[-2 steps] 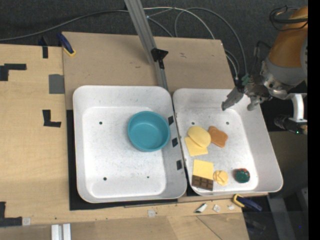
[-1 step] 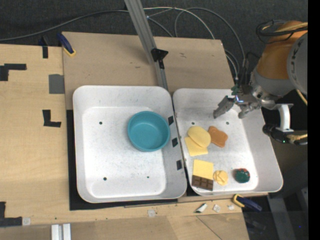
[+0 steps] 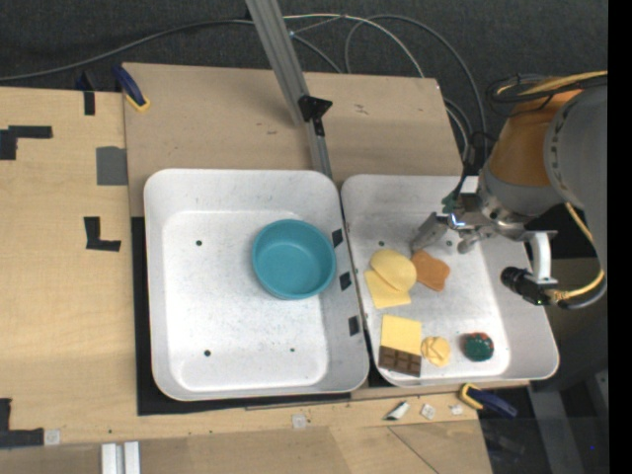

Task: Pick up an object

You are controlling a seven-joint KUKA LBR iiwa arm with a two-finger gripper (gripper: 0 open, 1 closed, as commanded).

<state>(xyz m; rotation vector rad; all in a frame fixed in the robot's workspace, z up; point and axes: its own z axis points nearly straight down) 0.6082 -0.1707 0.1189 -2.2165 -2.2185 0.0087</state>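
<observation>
Grey hand (image 3: 441, 227) low over right bin (image 3: 395, 197), above orange piece (image 3: 432, 272)

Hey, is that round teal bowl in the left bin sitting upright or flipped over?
Upright. The round teal bowl shows its open mouth and inner floor to the overhead camera, with the rim on top, resting on the left white bin.

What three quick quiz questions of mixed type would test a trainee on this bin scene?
1. True or false: the blue bowl sits in the right bin.
2. Which item lies nearest the gripper? A) orange piece B) green and red item C) brown and yellow block
3. Fill in: the bowl stands in the ___ bin.

Key: 1 false; 2 A; 3 left.
</observation>
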